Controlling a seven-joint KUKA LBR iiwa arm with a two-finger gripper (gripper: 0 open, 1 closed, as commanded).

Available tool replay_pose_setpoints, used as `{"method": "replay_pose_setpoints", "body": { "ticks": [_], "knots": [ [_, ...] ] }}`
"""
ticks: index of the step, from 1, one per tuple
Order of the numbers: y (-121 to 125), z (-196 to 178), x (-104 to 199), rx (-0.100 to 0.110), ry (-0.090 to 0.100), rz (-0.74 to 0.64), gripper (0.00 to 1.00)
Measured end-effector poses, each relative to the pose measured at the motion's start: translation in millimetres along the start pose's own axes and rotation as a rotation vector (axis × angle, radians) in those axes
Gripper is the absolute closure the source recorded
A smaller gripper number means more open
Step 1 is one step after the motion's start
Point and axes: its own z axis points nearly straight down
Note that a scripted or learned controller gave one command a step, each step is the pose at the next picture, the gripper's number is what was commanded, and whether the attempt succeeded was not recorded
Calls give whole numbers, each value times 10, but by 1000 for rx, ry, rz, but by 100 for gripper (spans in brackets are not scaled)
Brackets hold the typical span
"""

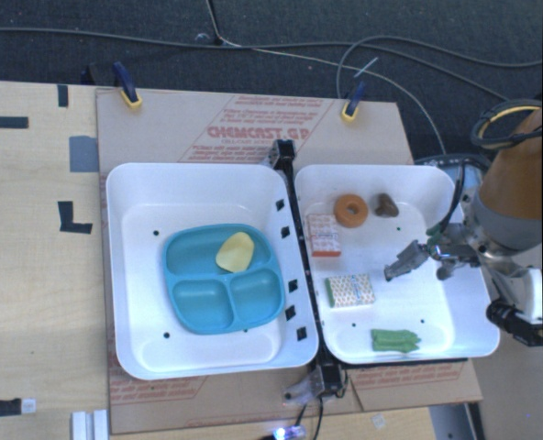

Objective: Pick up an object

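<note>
A camera looked down at a slant on a bench that carried two shallow white bins side by side on a sheet of brown cardboard (253, 122), which was held at its far edge by two clamps with blue handles.

The left bin (134, 246) held a blue divided plate (224, 278). A pale yellow object (236, 252) lay in the plate's far compartment.

The right bin (437, 333) held five loose things. An orange ring like a small doughnut (350, 210) lay toward the far side, and a small brown lump (386, 205) lay just to its right. A small packet with red and white print (323, 234) lay by the divider between the bins, to the left of the ring and slightly nearer. A patterned white and green packet (350, 291) lay near the bin's middle. A green object (395, 340) lay by the near wall.

The grey arm (510, 200), with its orange band, reached in from the right. Its gripper (409, 262) sat over the right part of the right bin, to the right of the patterned packet and apart from it. One dark finger pointed left toward the packet. Nothing was seen between the fingers, and how far the jaws stood apart could not be told from this angle.

Black cables crossed the dark floor beyond the bench.
</note>
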Motion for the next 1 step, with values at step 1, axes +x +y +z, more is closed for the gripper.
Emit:
{"method": "replay_pose_setpoints", "body": {
  "ticks": [1],
  "knots": [
    [30,-72,7,-13,-2,-5,0]
  ]
}}
